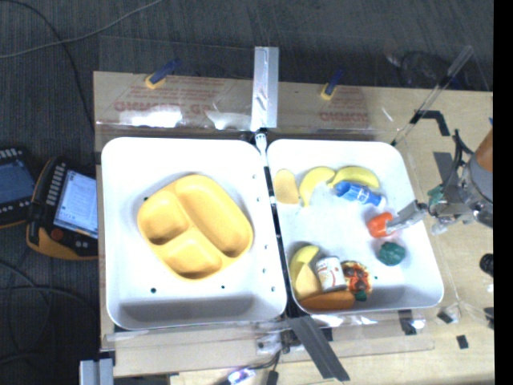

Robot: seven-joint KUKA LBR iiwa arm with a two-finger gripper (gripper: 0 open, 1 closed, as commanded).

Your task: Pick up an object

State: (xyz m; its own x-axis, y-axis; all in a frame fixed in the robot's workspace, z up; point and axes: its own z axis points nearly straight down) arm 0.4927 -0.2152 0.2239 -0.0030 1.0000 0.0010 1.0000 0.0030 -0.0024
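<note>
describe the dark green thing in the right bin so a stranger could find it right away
Start at the right bin, the one crowded with small toys, and follow its right-hand wall to about halfway down. There sits the dark green object, small and rounded, just below an orange piece. It is the sole dark teal-green item there; its neighbours are orange, blue or yellow.

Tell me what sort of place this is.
Probably a robotics lab's grasping test bench: two white bins side by side, toy food such as a banana in the right one, a teach pendant beside them, cables on carpet.
</note>
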